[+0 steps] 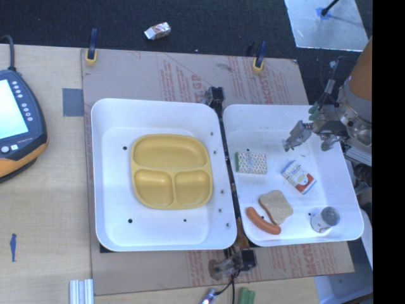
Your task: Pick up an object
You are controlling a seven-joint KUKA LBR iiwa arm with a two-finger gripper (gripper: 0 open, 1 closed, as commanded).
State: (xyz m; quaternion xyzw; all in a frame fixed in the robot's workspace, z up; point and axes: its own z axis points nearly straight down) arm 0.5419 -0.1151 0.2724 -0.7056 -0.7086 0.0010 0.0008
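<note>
In the right bin (253, 116) lie a green-and-white packet (252, 163), a small red, blue and white carton (299, 177), a slice of bread (276, 206), a sausage (262, 221) and a small grey tin (324, 218). My gripper (311, 139) hangs over the bin's upper right part, above the carton and to the right of the packet. It is open, with nothing between its fingers (293, 138).
A yellow divided plate (171, 170) lies in the left bin (101, 170). A teach pendant (19, 125) sits at the bench's left edge. Two clamps (91, 54) (258, 62) hold the cardboard at the back. A wrapper (157, 31) lies on the dark floor.
</note>
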